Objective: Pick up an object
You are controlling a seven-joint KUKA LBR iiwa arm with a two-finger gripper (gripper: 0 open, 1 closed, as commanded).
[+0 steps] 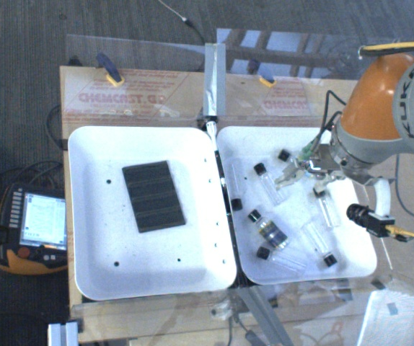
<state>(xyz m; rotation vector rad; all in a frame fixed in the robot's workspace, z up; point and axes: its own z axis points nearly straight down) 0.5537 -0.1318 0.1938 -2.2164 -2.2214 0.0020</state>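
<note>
A dark carpeted floor surrounds the bench (142, 96), which carries two white bins side by side, with a handheld pendant (32, 228) lying on the floor well to the left. The arm (380, 107) reaches in from the right, and its claw (302, 170) sits low over the upper middle of the right bin (351, 265); whether the claw is apart or together cannot be told, and nothing can be seen clamped in it. Several clear vials with black caps lie scattered in this bin: one cap (284, 154) just above and left of the claw, another (260, 169) to its left, a vial (272, 187) just below and left of it, a darker vial (272, 234) further below, and two more vials (320, 245) below and to the right. The left bin (91, 265), well left of the claw, holds a flat black ribbed block (153, 196) lying at a slight tilt
</note>
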